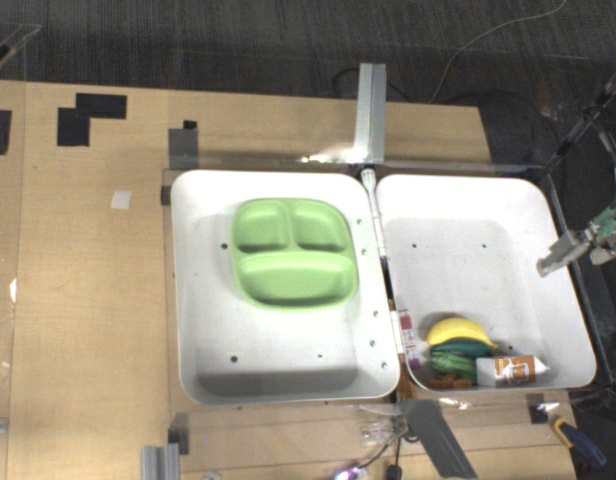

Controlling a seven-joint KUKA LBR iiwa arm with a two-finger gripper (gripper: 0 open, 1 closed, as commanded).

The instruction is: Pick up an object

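Clutter risk: yellow banana (458, 329), green item (462, 349) and white-orange bottle (510, 370) packed touching in right bin (458, 238) near corner. End effector (566, 253) at right rim, well apart; finger state cannot be told. Likely miss or wall strike.

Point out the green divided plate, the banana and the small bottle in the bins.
green divided plate (293, 251): camera view, left bin, on the ridge between its compartments.
banana (458, 330): camera view, right bin's near corner, on its yellow top.
small bottle (508, 370): camera view, lying by the banana, on its orange label.
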